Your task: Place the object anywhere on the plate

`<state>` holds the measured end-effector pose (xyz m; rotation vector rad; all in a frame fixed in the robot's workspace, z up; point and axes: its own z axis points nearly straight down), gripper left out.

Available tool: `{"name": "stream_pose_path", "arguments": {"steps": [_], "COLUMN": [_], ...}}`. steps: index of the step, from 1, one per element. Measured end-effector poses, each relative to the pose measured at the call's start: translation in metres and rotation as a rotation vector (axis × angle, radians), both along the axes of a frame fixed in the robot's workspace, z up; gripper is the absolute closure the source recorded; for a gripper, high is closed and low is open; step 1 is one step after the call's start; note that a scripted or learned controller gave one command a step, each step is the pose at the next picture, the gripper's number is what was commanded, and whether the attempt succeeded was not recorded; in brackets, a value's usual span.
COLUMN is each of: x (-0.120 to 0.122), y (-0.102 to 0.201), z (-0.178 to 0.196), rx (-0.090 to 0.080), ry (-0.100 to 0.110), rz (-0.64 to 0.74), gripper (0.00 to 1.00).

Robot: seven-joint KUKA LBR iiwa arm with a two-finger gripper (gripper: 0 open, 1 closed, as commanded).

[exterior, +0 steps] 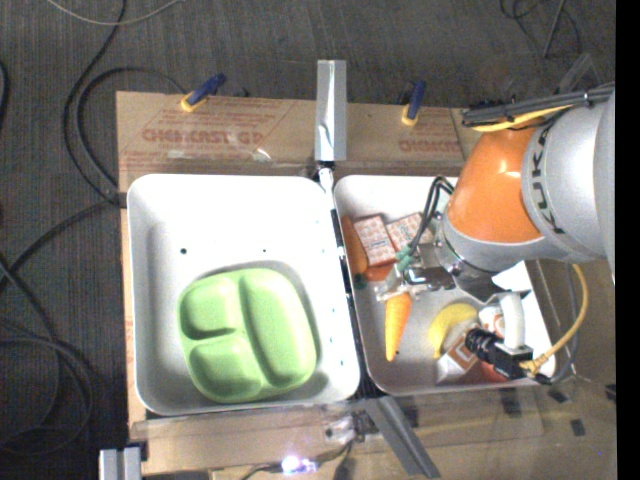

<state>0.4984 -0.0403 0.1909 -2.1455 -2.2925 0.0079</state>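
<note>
While the grey-and-orange arm (520,193) leans over the right bin (545,308), the green plate (248,335) sits in the left bin (160,228). Near the gripper (418,273), whose state I cannot tell, lies the carrot (396,321).

Even overhead light, soft shadows, slightly grainy, mild blur

We see 2 white bins (150,268) of smooth, slightly glossy plastic, a matt green plastic plate (248,335), and brown cardboard (240,133) beneath. The arm (540,193) looks like glossy orange and grey painted metal; the floor (60,88) like rough dark carpet.
</note>
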Motion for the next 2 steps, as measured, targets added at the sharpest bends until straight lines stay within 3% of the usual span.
{"name": "stream_pose_path", "arguments": {"steps": [1,2], "x": [-0.001,0.000], "y": [0.050,0.120], "z": [-0.008,-0.009], "rx": [0.001,0.002], "ry": [-0.001,0.001], "rz": [0.020,0.079], "gripper": [1.00,1.00]}}
